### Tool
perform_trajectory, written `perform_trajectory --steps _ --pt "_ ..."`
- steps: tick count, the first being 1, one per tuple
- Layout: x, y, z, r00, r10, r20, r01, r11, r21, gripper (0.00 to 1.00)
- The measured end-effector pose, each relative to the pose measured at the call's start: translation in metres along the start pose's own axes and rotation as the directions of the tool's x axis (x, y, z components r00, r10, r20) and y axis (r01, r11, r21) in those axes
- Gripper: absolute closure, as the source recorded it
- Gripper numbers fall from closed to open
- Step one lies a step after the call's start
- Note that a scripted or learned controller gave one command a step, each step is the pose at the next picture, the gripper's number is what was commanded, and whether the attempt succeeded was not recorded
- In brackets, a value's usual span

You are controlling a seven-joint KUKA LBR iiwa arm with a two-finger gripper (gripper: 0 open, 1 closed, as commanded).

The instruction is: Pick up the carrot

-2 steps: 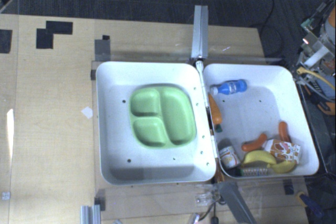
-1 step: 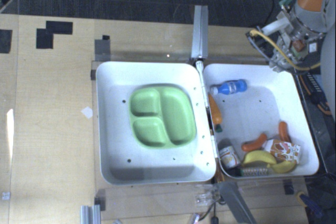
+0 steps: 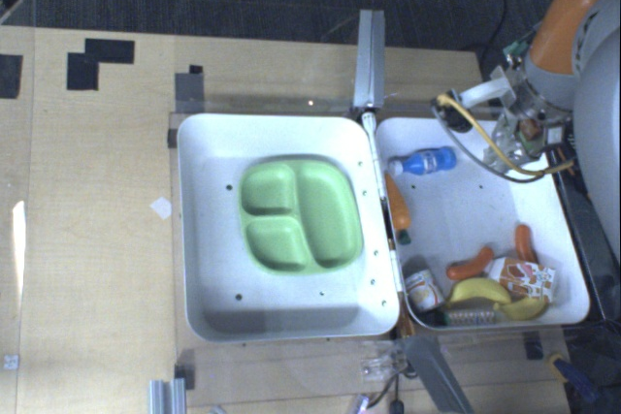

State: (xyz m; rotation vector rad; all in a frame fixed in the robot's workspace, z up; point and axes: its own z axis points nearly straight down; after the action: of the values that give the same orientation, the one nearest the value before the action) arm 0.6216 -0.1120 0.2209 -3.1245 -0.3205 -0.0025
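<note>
Orange carrot: slim orange plastic carrot [image 3: 396,206] with a dark tip, at nine o'clock in the right white bin [image 3: 572,305], against its left wall.
Handling: probably light, stiff, slick.
Hold: mid-length, across the width.
Gripper [image 3: 509,136]: at one o'clock; finger state — cannot tell.

Both bins, left [image 3: 199,238] and right [image 3: 543,208], look like smooth white plastic with a slight sheen; green tray [image 3: 299,213] is matt plastic. Bench [image 3: 87,238] reads as pale wood-grain laminate, the divider rail [image 3: 370,63] at 12 o'clock as brushed metal. Carrot [image 3: 397,206] looks smooth and dull orange, bottle [image 3: 424,161] glossy blue plastic.
</note>
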Motion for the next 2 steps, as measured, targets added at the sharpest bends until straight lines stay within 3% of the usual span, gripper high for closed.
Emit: perform_trajectory --steps 1,2 --pt "0.015 0.058 0.031 0.998 -0.070 0.000 0.070 0.998 -0.001 1.00" --pt "0.015 0.061 0.019 0.974 -0.228 -0.001 0.228 0.974 -0.002 1.00"
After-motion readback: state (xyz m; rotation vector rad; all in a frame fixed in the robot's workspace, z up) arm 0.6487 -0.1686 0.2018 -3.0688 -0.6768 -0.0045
